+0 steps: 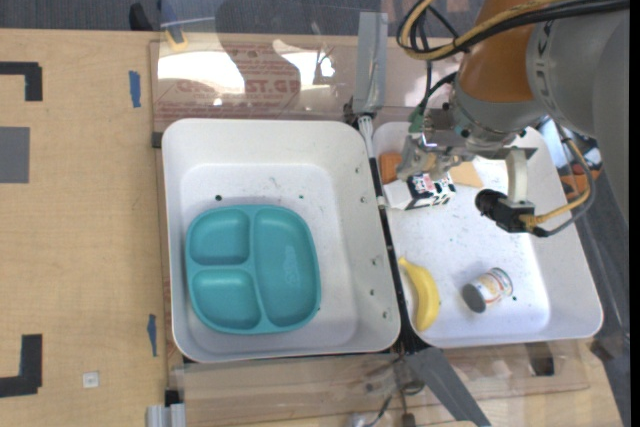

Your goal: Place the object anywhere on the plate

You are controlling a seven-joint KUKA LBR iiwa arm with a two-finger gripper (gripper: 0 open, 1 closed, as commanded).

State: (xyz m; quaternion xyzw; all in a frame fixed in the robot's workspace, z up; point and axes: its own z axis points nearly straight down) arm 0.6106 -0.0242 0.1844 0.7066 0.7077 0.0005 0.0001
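A: While the arm (560, 35) reaches in from the right over the far end of the right bin (570, 310), its gripper (428, 177) hangs low near that bin's far left corner.

B: Grip state?

A: Cannot tell; the wrist and cables cover that part. A small black-and-white item (428, 187) sits right under it, beside something orange (462, 175). Whether either is held, I cannot say.

B: Loose objects in the right bin?

A: Banana (424, 293) along the near left wall, lying lengthwise. Small can (487, 289) on its side just to the right of it, apart from the banana.

B: Plate?

A: Teal plate (254, 269) with three compartments, flat in the left bin (200, 155), toward the near side. Nothing on it. All objects lie in the other bin, across the divider.
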